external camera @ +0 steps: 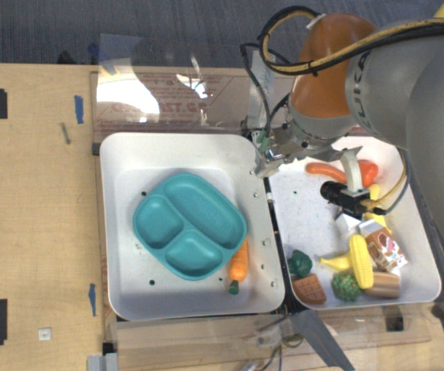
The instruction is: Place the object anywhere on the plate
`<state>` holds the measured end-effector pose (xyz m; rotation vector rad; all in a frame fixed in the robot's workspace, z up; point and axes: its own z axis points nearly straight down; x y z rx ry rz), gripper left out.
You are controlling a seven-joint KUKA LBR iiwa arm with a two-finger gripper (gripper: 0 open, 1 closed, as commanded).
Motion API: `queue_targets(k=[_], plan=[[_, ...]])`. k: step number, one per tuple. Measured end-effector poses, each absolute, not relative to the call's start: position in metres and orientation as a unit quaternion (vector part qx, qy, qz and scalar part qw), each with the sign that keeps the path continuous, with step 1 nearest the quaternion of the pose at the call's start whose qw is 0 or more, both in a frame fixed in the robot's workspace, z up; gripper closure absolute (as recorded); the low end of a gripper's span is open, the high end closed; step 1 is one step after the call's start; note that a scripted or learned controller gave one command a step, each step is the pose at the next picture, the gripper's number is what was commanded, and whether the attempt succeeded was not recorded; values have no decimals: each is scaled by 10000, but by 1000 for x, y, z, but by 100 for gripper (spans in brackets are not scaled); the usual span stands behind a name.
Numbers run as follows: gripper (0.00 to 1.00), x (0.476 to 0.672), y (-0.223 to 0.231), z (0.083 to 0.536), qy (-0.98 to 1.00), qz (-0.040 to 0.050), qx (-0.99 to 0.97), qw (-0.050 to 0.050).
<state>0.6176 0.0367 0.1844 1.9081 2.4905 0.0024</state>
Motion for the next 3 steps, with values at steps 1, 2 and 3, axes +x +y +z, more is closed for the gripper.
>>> queue_targets(k=[1,2,3], plan=[[100,647,33,189,8560,12,5169,26],[100,668,36,185,8852,10,4653,31],[100,668,30,186,9113,5,4117,22]])
